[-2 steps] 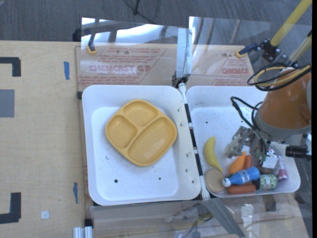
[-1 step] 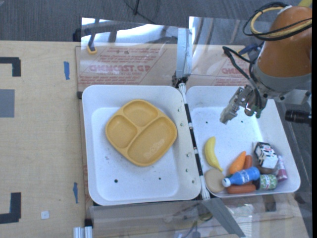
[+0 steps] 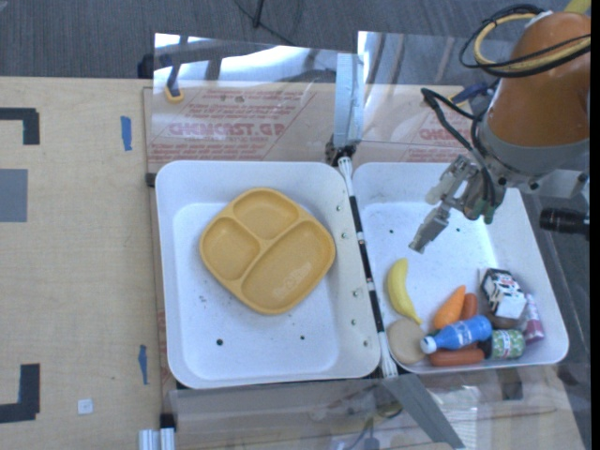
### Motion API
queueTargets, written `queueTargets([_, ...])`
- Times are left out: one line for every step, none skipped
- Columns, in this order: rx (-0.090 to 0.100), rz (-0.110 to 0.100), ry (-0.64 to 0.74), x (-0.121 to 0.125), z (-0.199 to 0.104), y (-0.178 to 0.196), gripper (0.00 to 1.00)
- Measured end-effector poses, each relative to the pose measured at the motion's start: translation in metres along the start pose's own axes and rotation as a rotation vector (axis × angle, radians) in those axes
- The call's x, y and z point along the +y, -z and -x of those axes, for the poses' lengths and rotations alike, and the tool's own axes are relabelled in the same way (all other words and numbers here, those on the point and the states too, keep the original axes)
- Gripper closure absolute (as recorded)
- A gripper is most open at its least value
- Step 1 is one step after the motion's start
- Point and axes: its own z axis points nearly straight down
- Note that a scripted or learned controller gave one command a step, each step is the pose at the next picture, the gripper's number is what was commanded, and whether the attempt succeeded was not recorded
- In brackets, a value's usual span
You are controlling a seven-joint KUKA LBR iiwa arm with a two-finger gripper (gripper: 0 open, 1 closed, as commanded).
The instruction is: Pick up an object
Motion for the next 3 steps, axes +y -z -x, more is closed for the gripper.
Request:
queueTargets([-0.003,0.001,0.202,0.003,0.077,-0.036,0.0])
queueTargets([-0.001,0.0,0.099,-0.063,0.015,-0.153,0.0])
queueTargets([-0.012,0.002,0.175,-0.07,-0.002,-0.156,0.0])
